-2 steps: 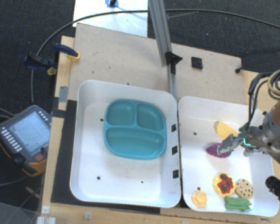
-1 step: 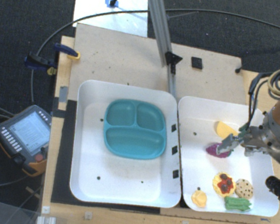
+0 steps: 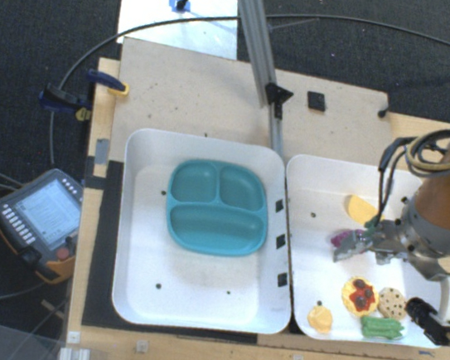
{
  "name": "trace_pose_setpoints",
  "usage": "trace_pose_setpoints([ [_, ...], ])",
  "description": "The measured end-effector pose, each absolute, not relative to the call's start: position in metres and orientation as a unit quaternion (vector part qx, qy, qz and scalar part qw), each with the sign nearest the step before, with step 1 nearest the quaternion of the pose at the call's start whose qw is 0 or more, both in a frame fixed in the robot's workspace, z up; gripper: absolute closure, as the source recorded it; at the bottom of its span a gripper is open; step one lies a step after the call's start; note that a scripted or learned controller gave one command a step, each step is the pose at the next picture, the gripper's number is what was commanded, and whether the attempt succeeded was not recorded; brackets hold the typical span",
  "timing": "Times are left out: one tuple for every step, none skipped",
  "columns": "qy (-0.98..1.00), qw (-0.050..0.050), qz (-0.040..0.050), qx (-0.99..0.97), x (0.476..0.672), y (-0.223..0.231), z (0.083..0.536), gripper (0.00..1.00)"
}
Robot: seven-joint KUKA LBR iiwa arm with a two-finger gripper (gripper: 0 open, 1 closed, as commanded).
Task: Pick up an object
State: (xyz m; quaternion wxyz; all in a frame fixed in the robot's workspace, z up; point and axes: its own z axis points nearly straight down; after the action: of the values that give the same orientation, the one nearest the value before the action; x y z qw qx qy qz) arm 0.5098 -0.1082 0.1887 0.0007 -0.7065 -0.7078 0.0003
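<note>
From my remote feed, lighting is bright and even, the white bins (image 3: 212,152) nearly glaring, shadows soft, the whole frame slightly blurry.

Left bin (image 3: 129,286): plate (image 3: 218,208) near rear edge. Right bin (image 3: 312,188): toy foods (image 3: 360,296) along front edge, claw (image 3: 348,242) mid-bin.

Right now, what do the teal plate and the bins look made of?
Teal plate: likely moulded plastic, matte to satin; uniform colour, soft rounded dividers, faint sheen. White bins: probably thin formed plastic, smooth semi-gloss; rounded corners, even white. Neither is certain from the look alone.
</note>
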Motion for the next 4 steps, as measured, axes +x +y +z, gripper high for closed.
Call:
trace_pose_setpoints([
  [-0.707, 0.001, 0.0002, -0.707, 0.504, -0.114, 0.143, 0.00],
  [-0.708, -0.002, -0.0013, -0.706, 0.506, -0.114, 0.093, 0.00],
  [-0.708, -0.001, -0.0010, -0.706, 0.505, -0.114, 0.104, 1.00],
  [-0.709, -0.002, -0.0014, -0.706, 0.508, -0.114, 0.167, 1.00],
])
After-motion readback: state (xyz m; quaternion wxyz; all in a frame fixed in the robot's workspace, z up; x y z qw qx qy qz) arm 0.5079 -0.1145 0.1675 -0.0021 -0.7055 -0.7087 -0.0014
